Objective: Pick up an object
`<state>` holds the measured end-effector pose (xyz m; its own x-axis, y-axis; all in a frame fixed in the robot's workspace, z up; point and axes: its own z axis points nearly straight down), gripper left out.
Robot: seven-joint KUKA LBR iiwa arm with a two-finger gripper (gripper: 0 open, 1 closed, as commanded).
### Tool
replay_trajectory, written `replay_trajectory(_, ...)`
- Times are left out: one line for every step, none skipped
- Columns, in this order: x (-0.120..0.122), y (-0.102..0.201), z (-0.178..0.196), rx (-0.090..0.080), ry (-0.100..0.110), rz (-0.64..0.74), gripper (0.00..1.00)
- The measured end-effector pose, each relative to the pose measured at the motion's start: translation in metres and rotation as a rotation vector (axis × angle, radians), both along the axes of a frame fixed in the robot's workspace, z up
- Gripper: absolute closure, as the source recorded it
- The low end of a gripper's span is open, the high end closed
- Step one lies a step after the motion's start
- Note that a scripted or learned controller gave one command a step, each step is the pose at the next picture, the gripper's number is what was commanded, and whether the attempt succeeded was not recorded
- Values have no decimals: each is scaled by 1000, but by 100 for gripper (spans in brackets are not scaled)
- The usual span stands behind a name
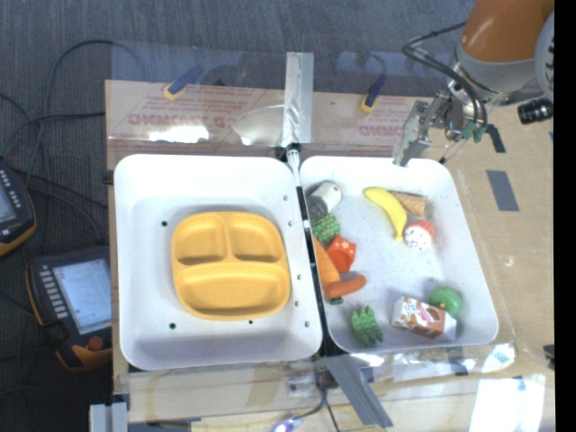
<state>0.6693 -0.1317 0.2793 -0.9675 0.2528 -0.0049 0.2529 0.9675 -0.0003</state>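
1. Gripper [423, 138] up at the upper right of the frame, above the far rim of the right bin [468, 241]; fingers spread apart, pointing down and left; nothing between them; probably poised there to come down on something below.
2. Objects to pick, all in the right bin: banana [387, 210] nearest the gripper, lying loose toward the upper middle; small red-and-white ball [418, 235] touching its lower end; brown wedge [412, 202] just beside it.
3. Along the bin's left wall, crowded together: grey-and-white piece [321, 197], green and red pieces [335, 244], carrot [346, 285]; harder to reach cleanly, judging by the crowding against the wall.
4. Toward the lower edge: green leafy toy [365, 324], small carton [419, 317] lying on its side, green ball [445, 300] touching it.
5. Left bin [135, 205] holding a yellow divided tray [231, 263], flat in the middle.
6. Bench under both bins of brown board [180, 115], clamped at the top; grey carpet [180, 16] beyond; handheld screen [76, 295] and cables at the left edge.
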Motion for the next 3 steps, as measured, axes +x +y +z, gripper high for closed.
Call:
replay_trajectory(-74, 43, -96, 1, 4, 164, 100)
replay_trajectory(-61, 100, -95, 2, 3, 23, 100)
replay_trajectory(-7, 112, -30, 1, 0, -187, 100)
